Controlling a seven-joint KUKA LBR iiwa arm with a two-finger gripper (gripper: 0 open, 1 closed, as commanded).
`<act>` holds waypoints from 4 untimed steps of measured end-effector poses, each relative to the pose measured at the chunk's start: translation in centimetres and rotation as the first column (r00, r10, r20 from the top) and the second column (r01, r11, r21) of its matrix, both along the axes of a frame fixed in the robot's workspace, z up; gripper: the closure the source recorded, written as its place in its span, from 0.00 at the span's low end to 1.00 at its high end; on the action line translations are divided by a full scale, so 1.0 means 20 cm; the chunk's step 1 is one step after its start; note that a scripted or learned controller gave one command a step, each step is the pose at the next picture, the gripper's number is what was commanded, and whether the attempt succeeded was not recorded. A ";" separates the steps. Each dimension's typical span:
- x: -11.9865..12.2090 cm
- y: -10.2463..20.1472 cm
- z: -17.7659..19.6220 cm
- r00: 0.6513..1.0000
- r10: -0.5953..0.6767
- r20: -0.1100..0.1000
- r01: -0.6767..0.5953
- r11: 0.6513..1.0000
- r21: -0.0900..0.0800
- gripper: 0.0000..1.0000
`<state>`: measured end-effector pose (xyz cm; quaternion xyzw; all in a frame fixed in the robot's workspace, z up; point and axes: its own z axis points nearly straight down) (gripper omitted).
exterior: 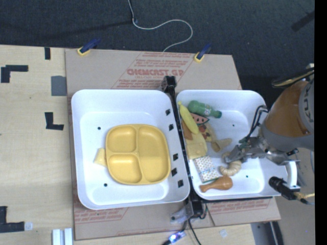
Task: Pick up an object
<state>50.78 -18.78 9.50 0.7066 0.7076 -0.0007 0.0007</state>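
Note:
The right bin (pixel 255 102) holds several toy foods. A green bottle (pixel 203 108) lies at the back, with a yellow banana (pixel 187 121) and a watermelon slice (pixel 202 122) beside it. A flat yellow piece (pixel 196 146) and a white patterned packet (pixel 204 168) lie left of centre. A brown drumstick (pixel 218 184) lies at the front, and a pale knobbly piece (pixel 230 169) sits just behind it. My gripper (pixel 236 155) hangs low over the bin's middle, directly above the knobbly piece and next to a small tan piece (pixel 223 144). No object is visibly lifted.
The left bin (pixel 84 137) holds a yellow divided plate (pixel 138 153) with a pale yellow wedge (pixel 99 157) at its left edge. The arm's orange band (pixel 286 114) and grey wrist overhang the right bin's right wall. A black divider (pixel 178 137) runs between the bins.

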 end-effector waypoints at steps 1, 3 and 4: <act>0.00 0.05 0.24 1.000 0.001 0.001 -0.001 1.000 0.002 1.00; -0.03 0.05 0.66 1.000 0.001 0.002 -0.001 1.000 0.001 1.00; -0.03 0.33 0.60 1.000 0.005 -0.003 -0.005 1.000 0.004 1.00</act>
